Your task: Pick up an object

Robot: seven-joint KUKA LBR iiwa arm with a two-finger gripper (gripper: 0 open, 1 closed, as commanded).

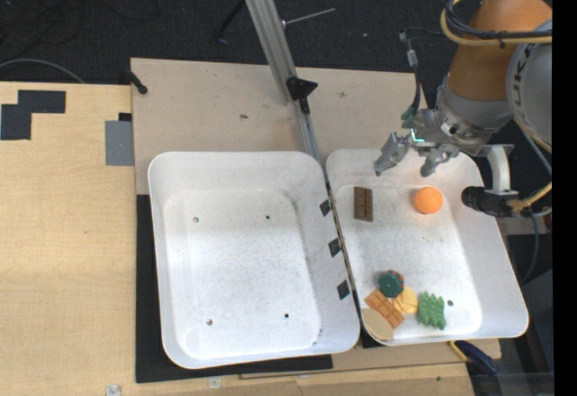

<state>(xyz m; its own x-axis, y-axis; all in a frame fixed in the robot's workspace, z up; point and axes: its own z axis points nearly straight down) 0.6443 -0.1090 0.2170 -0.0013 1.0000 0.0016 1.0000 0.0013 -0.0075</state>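
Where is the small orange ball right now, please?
The small orange ball lies in the right white bin, near its far right corner, below the gripper.

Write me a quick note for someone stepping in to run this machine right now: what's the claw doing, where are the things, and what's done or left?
Gripper: open, holding nothing, over the far edge of the right bin.
Things: orange ball and brown block lie in the right bin's far half; a cluster of small toys sits near its front edge.
Done: nothing picked up.
Left: descend on one object, probably the ball as it's nearest, close and lift.
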